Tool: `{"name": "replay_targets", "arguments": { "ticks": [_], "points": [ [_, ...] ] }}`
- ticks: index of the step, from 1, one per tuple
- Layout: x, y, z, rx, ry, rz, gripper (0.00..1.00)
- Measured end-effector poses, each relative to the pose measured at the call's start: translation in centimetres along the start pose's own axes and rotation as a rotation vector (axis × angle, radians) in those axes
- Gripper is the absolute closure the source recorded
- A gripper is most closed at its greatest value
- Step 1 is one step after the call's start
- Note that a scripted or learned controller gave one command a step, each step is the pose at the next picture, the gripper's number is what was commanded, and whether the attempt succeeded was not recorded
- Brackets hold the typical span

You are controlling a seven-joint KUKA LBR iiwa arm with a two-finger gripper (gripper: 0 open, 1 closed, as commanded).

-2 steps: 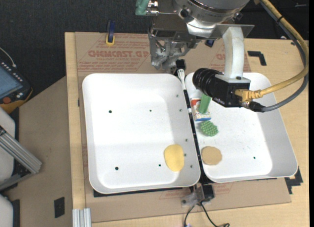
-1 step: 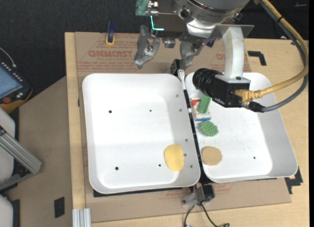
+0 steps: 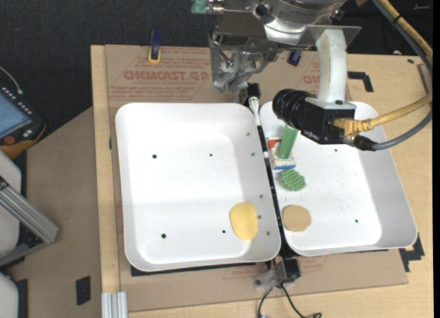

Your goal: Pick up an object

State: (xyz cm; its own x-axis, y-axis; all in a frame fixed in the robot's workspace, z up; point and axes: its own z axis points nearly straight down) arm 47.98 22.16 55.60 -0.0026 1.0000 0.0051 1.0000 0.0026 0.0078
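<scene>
A pale yellow oval piece lies near the front right corner of the left bin. The right bin holds a tan round piece, a green bumpy ball, a green stick and a small red, white and blue item, all close to its left wall. My gripper hangs high over the cardboard just behind the left bin's far right corner, well apart from every object. Nothing shows in it.
A black cylindrical unit on a white bracket, with a yellow cable, overhangs the right bin's far left part. A slim white and black item lies at the divide between the bins. A yellow and blue clamp stands on the cardboard's far edge.
</scene>
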Motion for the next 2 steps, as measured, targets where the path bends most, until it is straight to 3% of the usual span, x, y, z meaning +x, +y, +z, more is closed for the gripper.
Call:
{"name": "replay_targets", "arguments": {
  "ticks": [1, 2],
  "points": [
    [0.0, 0.0, 0.0, 0.0, 0.0, 0.0, 0.0],
    [0.0, 0.0, 0.0, 0.0, 0.0, 0.0, 0.0]
  ]
}}
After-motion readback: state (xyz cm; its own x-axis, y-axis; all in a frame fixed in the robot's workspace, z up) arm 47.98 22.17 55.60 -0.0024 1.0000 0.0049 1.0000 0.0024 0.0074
